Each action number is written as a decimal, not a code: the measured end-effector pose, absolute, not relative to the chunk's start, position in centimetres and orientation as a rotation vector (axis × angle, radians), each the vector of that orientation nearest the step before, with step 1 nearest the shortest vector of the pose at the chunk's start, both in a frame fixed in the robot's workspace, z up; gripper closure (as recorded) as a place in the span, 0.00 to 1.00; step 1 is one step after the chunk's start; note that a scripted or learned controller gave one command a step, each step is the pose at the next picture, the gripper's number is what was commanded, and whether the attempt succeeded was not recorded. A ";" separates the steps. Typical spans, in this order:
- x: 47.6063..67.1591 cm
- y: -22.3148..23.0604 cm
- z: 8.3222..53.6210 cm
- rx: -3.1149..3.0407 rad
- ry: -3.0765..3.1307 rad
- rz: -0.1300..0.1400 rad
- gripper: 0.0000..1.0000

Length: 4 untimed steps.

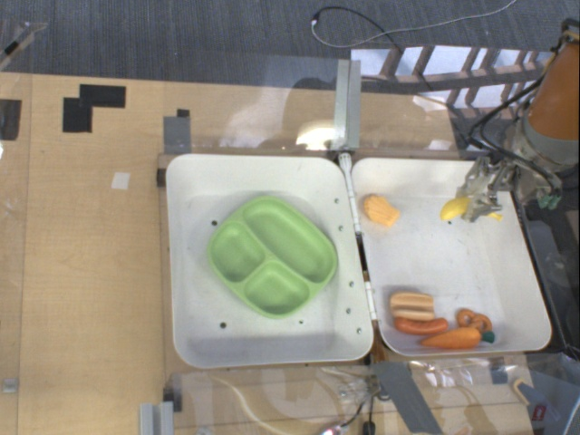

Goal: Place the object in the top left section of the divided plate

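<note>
A green divided plate (273, 256) with three sections lies in the left bin (195, 333), tilted a little to the view. In the right bin (507, 270), a small yellow banana-like toy (453, 210) rests near the back right. My gripper (482, 203) is down right over the toy's middle, so its yellow ends stick out on both sides. The gripper's body hides how it stands on the toy. The arm's orange band (555, 107) shows at the right edge.
Also in the right bin are an orange-yellow pastry (381, 210) near the divider, and at the front a hot dog (412, 304), a red sausage (420, 325), a carrot (452, 338) and a small orange pretzel (474, 319). A metal post (347, 107) stands behind the bins.
</note>
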<state>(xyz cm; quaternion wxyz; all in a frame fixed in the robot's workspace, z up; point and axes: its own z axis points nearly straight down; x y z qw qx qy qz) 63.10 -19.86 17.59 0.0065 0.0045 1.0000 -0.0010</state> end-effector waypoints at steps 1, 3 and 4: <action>63.3 -20.4 13.2 -0.631 3.068 -0.002 1.00; 67.1 -20.3 21.3 -1.739 2.605 -0.006 1.00; 67.1 -19.5 20.1 -1.982 2.426 -0.007 1.00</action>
